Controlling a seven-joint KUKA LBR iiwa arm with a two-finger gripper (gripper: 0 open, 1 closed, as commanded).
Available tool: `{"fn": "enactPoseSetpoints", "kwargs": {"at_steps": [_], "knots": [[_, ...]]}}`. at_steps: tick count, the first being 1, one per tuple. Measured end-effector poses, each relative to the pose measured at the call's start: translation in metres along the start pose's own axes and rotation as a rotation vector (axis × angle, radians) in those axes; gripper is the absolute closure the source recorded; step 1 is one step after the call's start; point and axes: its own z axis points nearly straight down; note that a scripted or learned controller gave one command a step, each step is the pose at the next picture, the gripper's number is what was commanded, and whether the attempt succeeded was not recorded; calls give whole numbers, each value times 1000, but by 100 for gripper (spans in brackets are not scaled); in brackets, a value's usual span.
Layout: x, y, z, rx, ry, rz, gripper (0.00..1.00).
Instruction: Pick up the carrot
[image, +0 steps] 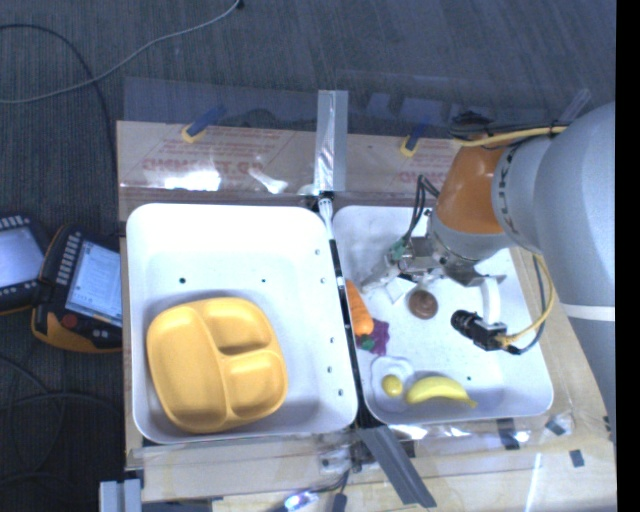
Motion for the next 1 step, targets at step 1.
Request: {"fn": "enactPoseSetpoints", "kwargs": {"at_steps": [1], "knots": [[-19,-16,-15,11,4,126,0]]}}
